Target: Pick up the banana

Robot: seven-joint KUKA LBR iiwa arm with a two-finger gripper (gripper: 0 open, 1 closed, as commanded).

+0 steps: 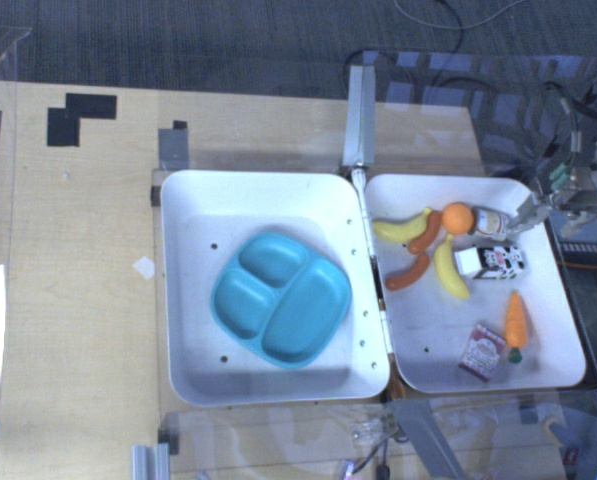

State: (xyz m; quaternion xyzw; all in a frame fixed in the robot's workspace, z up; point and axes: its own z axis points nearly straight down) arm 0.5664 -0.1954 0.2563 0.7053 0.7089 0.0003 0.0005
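The approach was still to be made: the gripper [538,206] hung at the right bin's [568,373] far edge, its state too blurred to tell. The banana [448,271] lay beside a sausage [418,258] and carton [490,261]; next, a descent onto it.

Bright, even light; slight softness
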